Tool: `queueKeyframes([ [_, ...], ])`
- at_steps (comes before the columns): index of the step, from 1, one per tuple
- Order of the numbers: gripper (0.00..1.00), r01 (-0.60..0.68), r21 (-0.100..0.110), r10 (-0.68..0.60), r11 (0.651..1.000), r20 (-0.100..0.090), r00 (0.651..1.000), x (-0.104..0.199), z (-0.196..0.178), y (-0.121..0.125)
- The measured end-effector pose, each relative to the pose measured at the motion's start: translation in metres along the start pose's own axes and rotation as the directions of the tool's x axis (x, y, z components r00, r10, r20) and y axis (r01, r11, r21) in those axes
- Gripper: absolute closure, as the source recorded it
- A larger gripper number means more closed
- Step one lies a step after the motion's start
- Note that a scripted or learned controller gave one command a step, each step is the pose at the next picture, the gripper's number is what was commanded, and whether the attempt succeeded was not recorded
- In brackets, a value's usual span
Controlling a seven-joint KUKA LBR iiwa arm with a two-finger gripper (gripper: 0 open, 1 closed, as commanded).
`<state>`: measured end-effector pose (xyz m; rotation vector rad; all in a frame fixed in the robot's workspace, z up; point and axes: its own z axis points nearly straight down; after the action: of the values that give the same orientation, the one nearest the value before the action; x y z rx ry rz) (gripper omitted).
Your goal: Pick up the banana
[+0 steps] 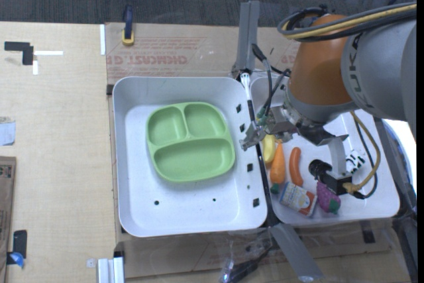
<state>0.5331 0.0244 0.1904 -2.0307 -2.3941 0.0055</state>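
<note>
The banana (268, 150) is a small yellow piece lying at the left edge of the right bin (377, 209), close against the wall shared with the left bin. My gripper (263, 131) hangs right above its upper end, under the grey and orange wrist, and hides part of it. I cannot make out whether the gripper touches the banana.
Next to the banana lie an orange carrot (277, 167) and a red sausage-like piece (295, 166). A small carton (297, 198) and a purple item (328, 199) sit near the front of the right bin. A green divided plate (191, 141) rests in the left bin (132, 209).
</note>
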Motion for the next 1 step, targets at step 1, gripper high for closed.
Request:
queueKeyframes([
  [1,0.0,-0.082,-0.001,0.082,0.997,0.001,0.997,-0.0617,-0.0004,0.0408],
])
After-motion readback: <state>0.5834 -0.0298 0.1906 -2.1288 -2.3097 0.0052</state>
